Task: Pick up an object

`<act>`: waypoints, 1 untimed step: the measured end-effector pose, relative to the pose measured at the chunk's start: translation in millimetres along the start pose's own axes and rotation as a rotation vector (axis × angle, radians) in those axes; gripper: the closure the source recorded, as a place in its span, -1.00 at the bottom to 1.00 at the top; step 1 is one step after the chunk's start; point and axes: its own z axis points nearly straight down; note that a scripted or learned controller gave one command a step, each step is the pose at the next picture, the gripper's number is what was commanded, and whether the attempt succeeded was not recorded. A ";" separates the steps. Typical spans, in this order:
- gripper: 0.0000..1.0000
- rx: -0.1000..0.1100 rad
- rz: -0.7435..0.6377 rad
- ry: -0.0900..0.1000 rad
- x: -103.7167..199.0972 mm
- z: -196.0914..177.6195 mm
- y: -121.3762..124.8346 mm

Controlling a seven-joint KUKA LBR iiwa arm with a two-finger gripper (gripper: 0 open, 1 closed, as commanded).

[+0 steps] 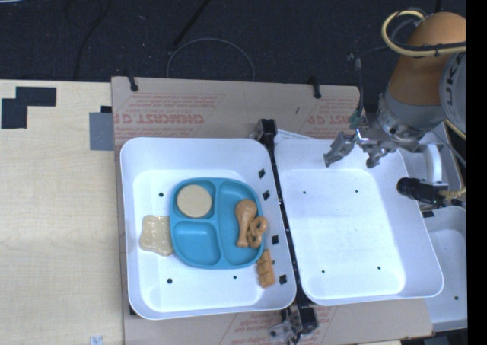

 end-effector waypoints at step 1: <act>-1.00 -0.002 0.000 0.000 5.8 48.1 -7.9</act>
